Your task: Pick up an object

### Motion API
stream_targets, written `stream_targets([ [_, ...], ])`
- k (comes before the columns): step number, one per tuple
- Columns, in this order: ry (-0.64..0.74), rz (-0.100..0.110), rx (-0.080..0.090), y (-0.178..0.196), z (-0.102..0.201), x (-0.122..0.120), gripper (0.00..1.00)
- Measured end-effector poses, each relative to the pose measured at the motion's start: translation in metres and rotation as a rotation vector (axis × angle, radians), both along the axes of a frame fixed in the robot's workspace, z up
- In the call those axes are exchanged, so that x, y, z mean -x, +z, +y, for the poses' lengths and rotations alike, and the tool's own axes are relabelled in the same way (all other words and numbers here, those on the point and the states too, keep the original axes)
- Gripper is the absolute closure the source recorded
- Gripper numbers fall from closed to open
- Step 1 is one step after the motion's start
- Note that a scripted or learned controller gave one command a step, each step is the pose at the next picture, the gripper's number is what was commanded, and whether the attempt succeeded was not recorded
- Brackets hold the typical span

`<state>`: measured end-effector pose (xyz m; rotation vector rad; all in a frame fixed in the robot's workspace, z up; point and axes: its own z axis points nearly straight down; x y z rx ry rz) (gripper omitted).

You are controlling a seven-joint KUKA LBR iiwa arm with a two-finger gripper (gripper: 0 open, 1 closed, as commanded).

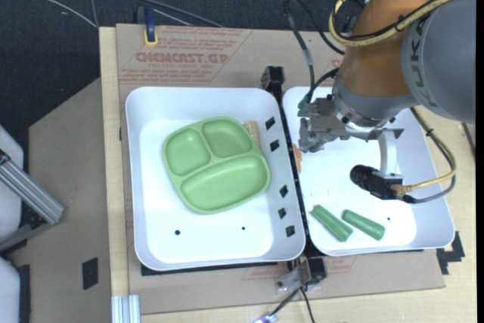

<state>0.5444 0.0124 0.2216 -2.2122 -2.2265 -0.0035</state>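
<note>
- Gripper (pixel 311 138) sits low over the left edge of the right bin (pixel 423 234), right of frame centre, close against the divider between the two bins.
- Whether it is released or clenched cannot be told; the wrist body hides the tips from above.
- A small orange bit (pixel 298 159) shows just below the gripper, at the bin's left wall; too small to identify, and contact with the gripper cannot be judged.
- Arm (pixel 393 49) comes in from the upper right of the frame; the orange band sits directly above the wrist, with yellow and black cables looped around it.
- A black fitting (pixel 376 182) with a yellow cable hangs over the middle of the right bin, below and right of the gripper.
- Two green cylinders lie in the lower part of the right bin, well apart from the gripper: left cylinder (pixel 330 222) and right cylinder (pixel 364 225), just beside each other, both slanted.
- Left bin (pixel 151 231) holds a green divided plate (pixel 217 164) with three compartments, lying flat near its centre.
- Both bins rest on a cardboard sheet (pixel 181 57) with red printing, upper left of the bins.
</note>
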Motion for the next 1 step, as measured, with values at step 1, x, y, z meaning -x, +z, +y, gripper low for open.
stream_targets([
  [1, 0.001, 0.000, 0.000, 0.0023, 0.0564, 0.0064, 1.00],
])
